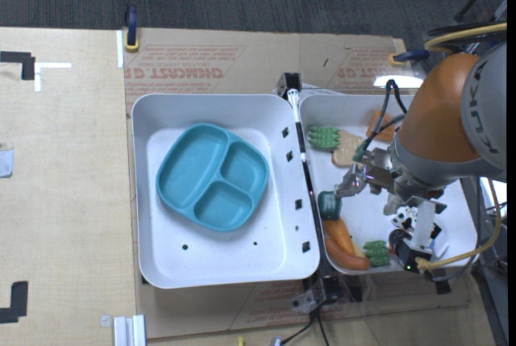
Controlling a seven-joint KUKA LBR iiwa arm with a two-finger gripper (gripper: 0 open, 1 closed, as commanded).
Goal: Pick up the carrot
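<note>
The carrot (342,243) lies in the right bin (316,106) along its near left wall, orange, with a green leafy end (376,252) pointing right. My gripper (355,181) hangs above the middle of that bin, a little beyond the carrot and apart from it. It points left toward a small dark green cup (328,204). The arm's orange band (439,114) and wrist hide the bin's right half.
In the left bin (145,199) sits a blue three-part plate (212,177). At the far end of the right bin lie a green ridged toy (322,136), a tan piece (348,149) and another orange item (379,127), partly hidden by the arm. Cables hang near the wrist.
</note>
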